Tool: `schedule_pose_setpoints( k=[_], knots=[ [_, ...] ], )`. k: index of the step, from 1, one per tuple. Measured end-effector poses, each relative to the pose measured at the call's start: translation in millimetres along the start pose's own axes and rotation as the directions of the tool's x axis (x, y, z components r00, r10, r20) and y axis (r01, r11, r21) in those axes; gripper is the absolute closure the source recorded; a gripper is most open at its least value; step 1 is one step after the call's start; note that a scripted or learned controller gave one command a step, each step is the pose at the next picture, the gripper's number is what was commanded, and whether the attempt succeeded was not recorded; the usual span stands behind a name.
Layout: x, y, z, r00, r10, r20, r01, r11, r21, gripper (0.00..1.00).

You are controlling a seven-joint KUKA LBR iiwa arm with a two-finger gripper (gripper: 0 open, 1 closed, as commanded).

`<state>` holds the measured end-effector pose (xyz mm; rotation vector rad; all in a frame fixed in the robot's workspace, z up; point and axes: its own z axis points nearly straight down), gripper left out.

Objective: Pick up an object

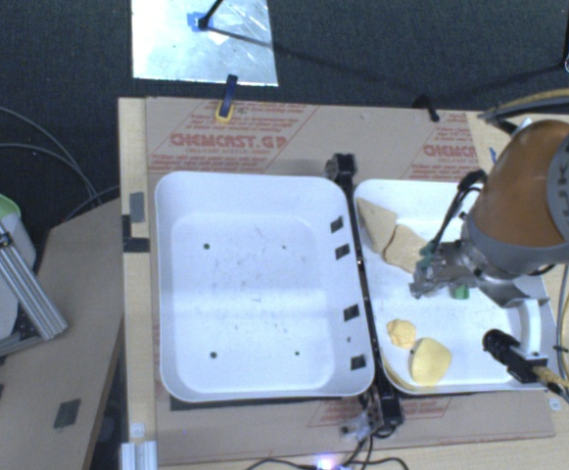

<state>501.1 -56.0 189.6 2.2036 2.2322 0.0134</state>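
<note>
In the right white bin (431, 192), a tan wedge-shaped piece (390, 235) lies at the back left. A small yellow lump (400, 333) and a larger pale yellow object (430, 361) rest near the front edge. My gripper (427, 280) hangs low over the middle of this bin, just in front of the tan wedge and above the yellow pieces. A small green thing (459, 291) shows right beside the gripper's right side; whether it is held cannot be seen. The grey arm with its orange band (521, 196) covers the bin's right part.
The left white bin (171, 262) stands beside the right one, with a black rail with clips (351, 262) between them. Both sit on a cardboard sheet (235, 137). A shiny metal plate (204, 27) lies on the floor behind, and an aluminium frame (10, 272) stands at the far left.
</note>
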Motion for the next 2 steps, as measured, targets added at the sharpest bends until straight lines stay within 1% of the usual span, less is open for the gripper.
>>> schedule_pose_setpoints(
  k=[1, 2],
  knots=[
    [80.8, -12.3, -32.5, 1.0, -0.001, -0.002, 0.001, 1.0, 0.004, 1.0],
    [127.4, -6.2, -94.7, 1.0, 0.003, 0.0, -0.003, 1.0, 0.001, 1.0]
  ],
)
